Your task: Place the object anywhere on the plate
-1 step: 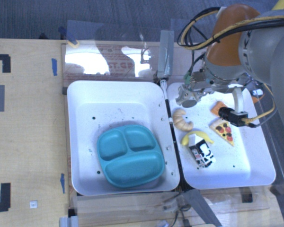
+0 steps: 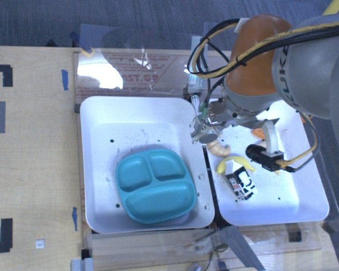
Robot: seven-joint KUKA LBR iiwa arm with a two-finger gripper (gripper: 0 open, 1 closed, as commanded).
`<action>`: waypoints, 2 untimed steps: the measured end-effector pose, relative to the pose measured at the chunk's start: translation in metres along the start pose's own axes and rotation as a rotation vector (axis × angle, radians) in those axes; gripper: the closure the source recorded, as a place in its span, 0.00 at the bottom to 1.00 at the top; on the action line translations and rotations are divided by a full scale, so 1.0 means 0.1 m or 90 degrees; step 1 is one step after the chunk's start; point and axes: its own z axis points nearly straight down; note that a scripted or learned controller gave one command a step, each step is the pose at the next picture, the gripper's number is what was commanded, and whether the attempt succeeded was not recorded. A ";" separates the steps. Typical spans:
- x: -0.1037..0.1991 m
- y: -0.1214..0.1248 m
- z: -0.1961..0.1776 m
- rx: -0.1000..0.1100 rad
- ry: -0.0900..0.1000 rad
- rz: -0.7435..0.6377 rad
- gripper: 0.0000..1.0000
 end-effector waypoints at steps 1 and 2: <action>0.90 -0.36 0.00 0.003 0.000 -0.052 1.00; 0.87 -0.76 0.85 0.005 -0.001 -0.243 1.00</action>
